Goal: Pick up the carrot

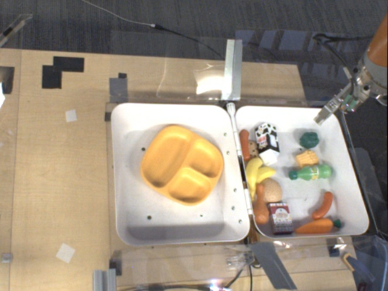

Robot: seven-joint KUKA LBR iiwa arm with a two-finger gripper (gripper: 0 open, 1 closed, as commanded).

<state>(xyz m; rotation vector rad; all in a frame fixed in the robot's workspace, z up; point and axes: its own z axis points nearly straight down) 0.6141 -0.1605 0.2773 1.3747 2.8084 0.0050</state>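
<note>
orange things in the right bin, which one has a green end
The carrot at the bin's near edge; its right tip is green. The others have none.

A lab: wooden bench (pixel 54 180), 2 white bins (pixel 130 126), loose cable (pixel 109 12).

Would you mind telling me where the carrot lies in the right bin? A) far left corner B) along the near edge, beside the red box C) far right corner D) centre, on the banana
B: the carrot lies along the right bin's near edge, right of the red box.

Carrot (pixel 314 226) at right bin's (pixel 357 187) near edge, hand (pixel 330 110) above its far rim.
</note>
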